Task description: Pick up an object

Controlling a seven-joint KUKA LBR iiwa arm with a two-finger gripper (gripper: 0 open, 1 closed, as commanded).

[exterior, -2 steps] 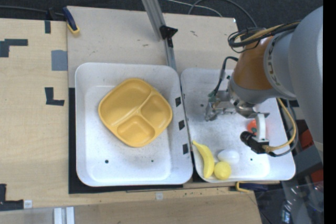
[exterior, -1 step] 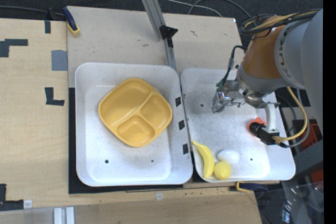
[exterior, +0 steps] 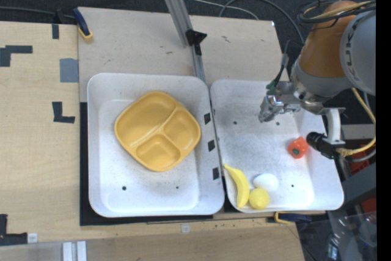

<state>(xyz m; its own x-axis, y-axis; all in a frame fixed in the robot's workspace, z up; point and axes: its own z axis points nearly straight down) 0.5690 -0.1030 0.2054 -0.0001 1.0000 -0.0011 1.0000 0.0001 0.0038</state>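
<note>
Grey arm, your gripper [exterior: 269, 112] hangs over the right bin [exterior: 244, 131], far side; you cannot tell its grip. Near you lie a banana [exterior: 237, 184], lemon [exterior: 259, 198], egg [exterior: 266, 181] and strawberry [exterior: 297, 148].

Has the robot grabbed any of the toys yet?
Not yet. The gripper hangs over the upper part of the right bin with nothing between its fingers. The banana, white egg, lemon and orange toy lie in that bin. Reaching down and picking one is left.
</note>
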